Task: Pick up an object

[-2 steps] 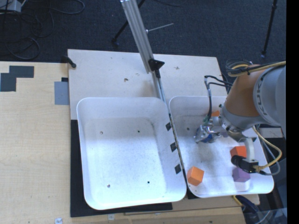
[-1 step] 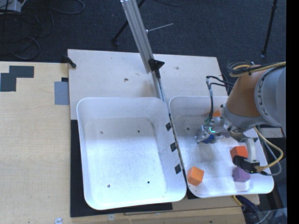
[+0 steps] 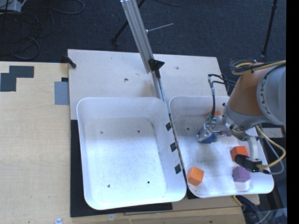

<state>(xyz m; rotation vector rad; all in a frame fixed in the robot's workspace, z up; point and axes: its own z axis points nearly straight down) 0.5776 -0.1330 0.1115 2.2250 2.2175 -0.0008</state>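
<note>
The arm (image 3: 254, 97), grey with its orange band, reaches in from the right and bends down over the right bin (image 3: 187, 115), and the gripper (image 3: 208, 133) sits low above that bin's floor, near the middle and somewhat toward the far wall. The gripper shows as a small cluster of metal with something blue (image 3: 207, 136) at its tip, but the picture is too blurred there to tell whether that blue is part of the tool or a separate object, and the opening of the pincer cannot be read: whether it is spread, pressed together or pinching anything cannot be told from this angle. A small orange spot (image 3: 217, 112) shows just behind the wrist, too small to identify. Three loose objects lie in the right bin, all apart from the gripper: an orange cube (image 3: 195, 175) rests near the front left corner, close to the divider side; a second orange block (image 3: 238, 152) lies toward the right side, partly behind the arm's cabling; and a purple block (image 3: 241, 174) sits near the front right, just beside a black cable fitting (image 3: 250, 163). The left bin (image 3: 93, 125) lies beside the right one, their long edges touching, with black clips (image 3: 173, 146) along the shared rim. A slanted metal rail (image 3: 140, 36) rises from behind the bins.
</note>
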